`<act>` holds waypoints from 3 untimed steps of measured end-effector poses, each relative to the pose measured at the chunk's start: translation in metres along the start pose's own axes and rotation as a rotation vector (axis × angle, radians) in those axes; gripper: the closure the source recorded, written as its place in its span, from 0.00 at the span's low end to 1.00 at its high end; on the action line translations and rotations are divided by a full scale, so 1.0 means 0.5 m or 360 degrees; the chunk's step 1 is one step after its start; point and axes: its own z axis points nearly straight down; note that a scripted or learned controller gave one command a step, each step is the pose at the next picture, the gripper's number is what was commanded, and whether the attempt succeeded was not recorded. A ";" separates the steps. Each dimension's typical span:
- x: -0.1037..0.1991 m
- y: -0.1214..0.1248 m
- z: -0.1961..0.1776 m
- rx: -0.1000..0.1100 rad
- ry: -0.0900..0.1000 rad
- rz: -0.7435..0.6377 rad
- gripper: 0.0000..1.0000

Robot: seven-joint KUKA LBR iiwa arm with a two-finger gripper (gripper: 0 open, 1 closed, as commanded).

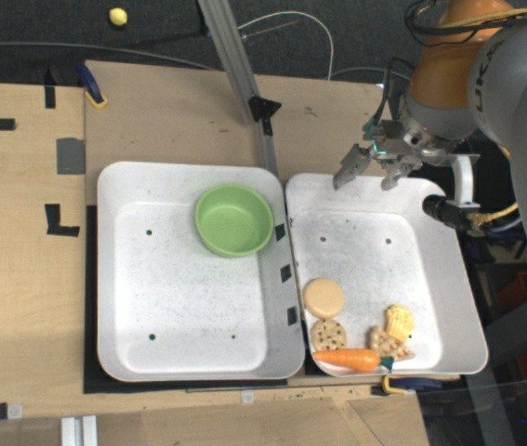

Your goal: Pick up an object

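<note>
My gripper hangs over the far rim of the right bin, its two fingers spread apart with nothing between them, so it is open. Well below it, at the near end of that bin, lie a round tan bun, a dotted cookie, an orange carrot, a yellow corn piece and a small tan item. A green bowl sits in the far right part of the left bin.
A grey slanted pole crosses the bench behind the bins. A small yellow ball lies on the dark floor at top left. Black cables and a fitting hang by the right bin's far right corner.
</note>
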 end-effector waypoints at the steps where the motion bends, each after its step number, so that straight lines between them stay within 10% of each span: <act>1: 0.000 0.000 0.000 0.0000 0.0000 0.0000 0.00; 3: -0.014 -0.009 0.214 0.0012 -0.0001 0.0003 0.00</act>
